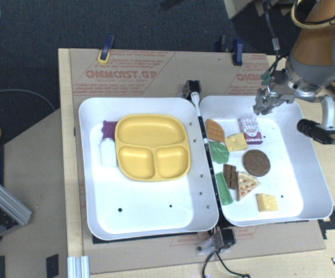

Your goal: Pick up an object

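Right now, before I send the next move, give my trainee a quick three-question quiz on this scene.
1. True or false: the yellow divided tray lies in the left bin.
2. Which lies nearest the tool? A) cheese cube B) red-and-white packet C) pizza slice
3. Fill in: the round brown cookie lies in the ____ bin.

Key: 1 true; 2 B; 3 right.
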